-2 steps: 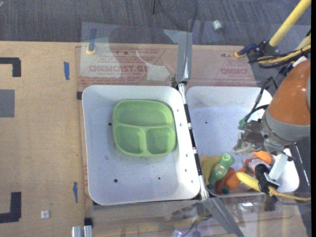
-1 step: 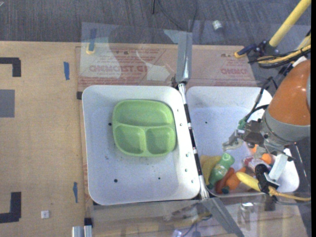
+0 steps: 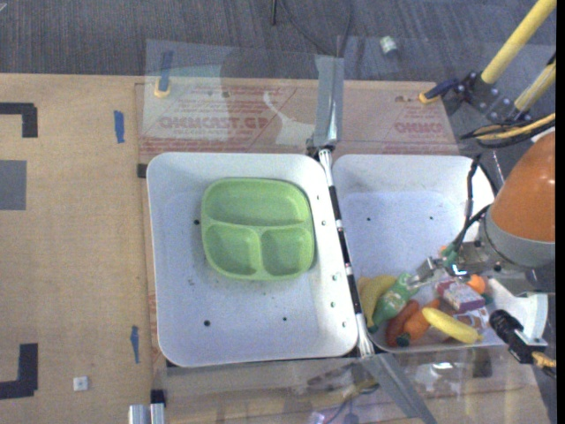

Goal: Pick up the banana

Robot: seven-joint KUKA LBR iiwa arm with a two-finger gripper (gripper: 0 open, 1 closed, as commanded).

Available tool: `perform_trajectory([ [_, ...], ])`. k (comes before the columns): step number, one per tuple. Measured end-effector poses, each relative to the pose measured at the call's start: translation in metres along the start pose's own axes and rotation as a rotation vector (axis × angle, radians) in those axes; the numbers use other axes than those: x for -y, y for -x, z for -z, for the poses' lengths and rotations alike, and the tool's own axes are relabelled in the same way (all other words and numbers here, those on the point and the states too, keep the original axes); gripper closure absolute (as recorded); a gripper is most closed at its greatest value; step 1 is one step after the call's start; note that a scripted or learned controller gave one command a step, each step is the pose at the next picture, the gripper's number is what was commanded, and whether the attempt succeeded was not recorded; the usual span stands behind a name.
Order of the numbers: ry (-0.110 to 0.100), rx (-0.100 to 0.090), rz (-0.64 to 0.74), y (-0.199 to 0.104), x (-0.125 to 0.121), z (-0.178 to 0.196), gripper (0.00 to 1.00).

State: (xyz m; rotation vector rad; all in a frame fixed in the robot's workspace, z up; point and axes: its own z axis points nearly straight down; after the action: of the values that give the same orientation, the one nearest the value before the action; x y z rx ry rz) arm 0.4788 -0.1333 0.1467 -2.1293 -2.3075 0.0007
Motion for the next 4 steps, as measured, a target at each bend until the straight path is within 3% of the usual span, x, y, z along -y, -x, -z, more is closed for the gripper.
perform_trajectory([
  [1,0.032,-0.005,0.094,0.031,-0.011,-0.043,0.00],
  [2,0.011,0.005,0.346,0.050,-0.001,-0.058,0.00],
  [3,0.018,0.012,0.339,0.054,-0.002,-0.047,1.00],
  [4,0.018,0.012,0.339,0.054,-0.001,-0.047,0.00],
])
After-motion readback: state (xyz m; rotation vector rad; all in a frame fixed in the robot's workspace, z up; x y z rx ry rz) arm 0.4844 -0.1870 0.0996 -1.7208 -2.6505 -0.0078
